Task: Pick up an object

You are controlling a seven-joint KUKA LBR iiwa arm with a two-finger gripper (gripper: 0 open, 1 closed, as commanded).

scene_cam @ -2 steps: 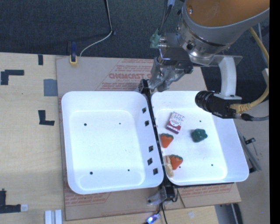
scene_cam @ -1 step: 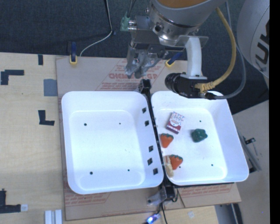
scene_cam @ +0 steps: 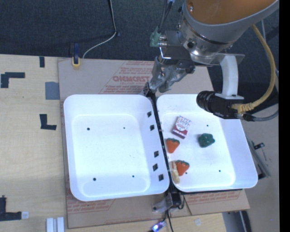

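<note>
From my seat I see the grey arm with its orange band (scene_cam: 226, 11) reaching in over the far edge of the bins, its metal jaws (scene_cam: 157, 84) hanging above the far end of the black divider where the two shallow white plastic bins meet. I cannot tell whether the jaws are open or closed; the metal parts blur together at this angle, and I see nothing between them.

Nearer to me than the jaws, in the right-hand white bin (scene_cam: 235, 176), lie four small things. The small red-and-white printed box (scene_cam: 181, 127) sits closest to the jaws. Just beyond it towards me is an orange strawberry-shaped toy (scene_cam: 172, 145), hard by the divider. Further from the jaws again is a second orange toy with a green top (scene_cam: 181, 167). A dark green lumpy toy (scene_cam: 206, 140) lies off to the side, apart from the others.

The left-hand white bin (scene_cam: 72, 136) sits on a brown cardboard sheet (scene_cam: 104, 77) on the wooden desk (scene_cam: 27, 149).
</note>
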